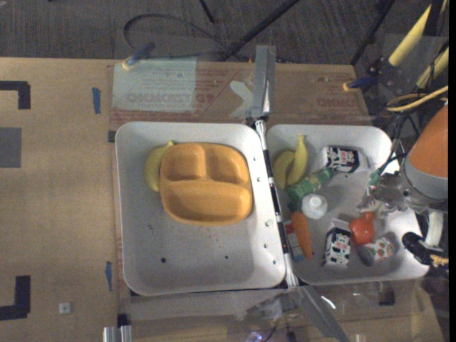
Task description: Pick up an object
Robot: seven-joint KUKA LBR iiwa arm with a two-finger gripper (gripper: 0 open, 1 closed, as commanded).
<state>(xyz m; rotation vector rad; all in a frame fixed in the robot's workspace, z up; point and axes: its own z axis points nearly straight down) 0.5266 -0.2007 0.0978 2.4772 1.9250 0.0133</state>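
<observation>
The right bin (399, 137) holds two yellow bananas (292, 164), a green bottle with a white cap (311, 189), an orange carrot (302, 234), two black-and-white cartons (340, 158) (337, 246), a red cup-like object (363, 229) and a small can with a red-and-white label (377, 250). My gripper (379, 191) hangs low over the right side of this bin, just above the red object and right of the bottle. The grey arm with its orange band (432, 152) comes in from the right edge.
The left bin (192, 262) carries an orange divided plate (205, 182) with a yellow banana (152, 168) tucked under its left edge. A metal divider (272, 191) runs between the bins. Cables and tripod legs lie beyond the bench at the top.
</observation>
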